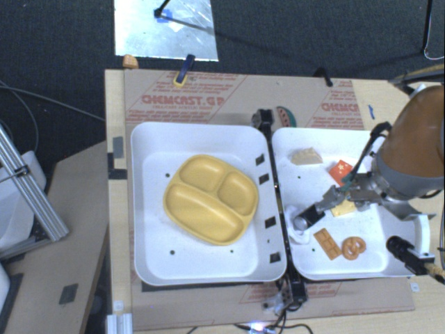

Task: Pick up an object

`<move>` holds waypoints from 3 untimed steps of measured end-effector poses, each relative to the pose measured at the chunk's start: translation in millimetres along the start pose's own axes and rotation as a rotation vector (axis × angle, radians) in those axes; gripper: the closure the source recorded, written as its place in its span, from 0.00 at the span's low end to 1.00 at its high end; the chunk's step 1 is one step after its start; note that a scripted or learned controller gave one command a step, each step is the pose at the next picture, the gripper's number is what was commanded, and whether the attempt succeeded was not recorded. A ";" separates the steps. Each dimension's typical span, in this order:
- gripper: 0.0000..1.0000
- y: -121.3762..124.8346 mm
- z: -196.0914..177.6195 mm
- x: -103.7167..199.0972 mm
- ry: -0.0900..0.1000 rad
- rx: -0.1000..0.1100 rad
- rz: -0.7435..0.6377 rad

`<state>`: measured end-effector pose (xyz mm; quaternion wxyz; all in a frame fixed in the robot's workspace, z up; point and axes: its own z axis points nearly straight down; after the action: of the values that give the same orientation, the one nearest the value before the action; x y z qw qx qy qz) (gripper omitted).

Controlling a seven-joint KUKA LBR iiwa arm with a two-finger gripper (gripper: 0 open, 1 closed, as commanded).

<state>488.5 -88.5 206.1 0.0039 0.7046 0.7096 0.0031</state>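
Arm reaches leftward from right, low over right bin (306, 134); hand (302, 221) near bin's left wall, grip state unclear.

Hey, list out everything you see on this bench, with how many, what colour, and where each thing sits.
White bins: 2, white, side by side on the bench; left bin, right bin.
Divided plate: 1, yellow, middle of the left bin.
Beige chunk: 1, tan, far part of the right bin.
Red-orange piece: 1, red-orange, right bin, right of the beige chunk.
Yellow piece: 1, pale yellow, right bin, under the arm's wrist.
Cracker stick: 1, orange-brown, near part of the right bin.
Pretzel: 1, orange-brown, right of the cracker stick.
Clear sheet: 1, shiny, on the dark floor beyond the bench.
Arm: 1, grey with orange band, reaching in from the right.
Gripper: 1, dark, low over the right bin's left side.
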 end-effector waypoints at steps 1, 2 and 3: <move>0.00 -1.1 126.0 -74.3 0.002 0.009 0.014; 1.00 2.7 108.4 -70.7 0.000 -0.001 0.006; 1.00 21.4 57.2 -12.1 0.001 0.006 0.001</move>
<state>510.6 -100.5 149.1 0.0014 0.7049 0.7093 0.0013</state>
